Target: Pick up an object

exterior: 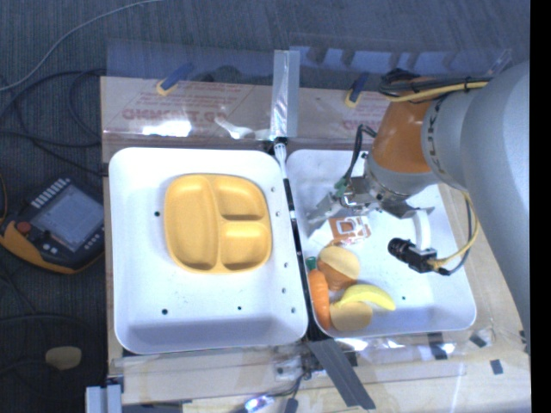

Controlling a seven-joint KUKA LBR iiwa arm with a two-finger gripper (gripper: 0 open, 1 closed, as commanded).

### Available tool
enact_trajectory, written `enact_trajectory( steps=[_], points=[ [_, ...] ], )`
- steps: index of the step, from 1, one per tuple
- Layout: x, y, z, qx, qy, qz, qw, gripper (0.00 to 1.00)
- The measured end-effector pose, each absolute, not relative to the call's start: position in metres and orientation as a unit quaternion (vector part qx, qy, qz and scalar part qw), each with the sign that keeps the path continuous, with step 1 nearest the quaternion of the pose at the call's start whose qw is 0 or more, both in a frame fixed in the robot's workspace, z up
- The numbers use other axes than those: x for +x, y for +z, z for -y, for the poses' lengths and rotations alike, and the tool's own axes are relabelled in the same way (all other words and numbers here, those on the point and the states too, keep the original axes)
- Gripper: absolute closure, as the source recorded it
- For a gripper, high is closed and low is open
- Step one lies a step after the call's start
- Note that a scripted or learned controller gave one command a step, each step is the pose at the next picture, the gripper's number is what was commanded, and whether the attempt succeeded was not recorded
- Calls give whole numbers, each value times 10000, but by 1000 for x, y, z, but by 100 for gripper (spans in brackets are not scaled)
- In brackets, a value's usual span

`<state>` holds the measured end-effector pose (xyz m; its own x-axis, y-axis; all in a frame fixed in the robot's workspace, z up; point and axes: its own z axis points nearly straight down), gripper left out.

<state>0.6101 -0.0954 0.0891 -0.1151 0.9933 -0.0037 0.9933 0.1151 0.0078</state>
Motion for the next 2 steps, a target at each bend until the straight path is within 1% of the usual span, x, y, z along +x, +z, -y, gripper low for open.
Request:
enact_trajectory(
  steps=[1,2],
  points=[
    [540,89,103,5610,22,-8278,64,0],
    [542,99,103,5613,35,-8276,76,100]
  ],
)
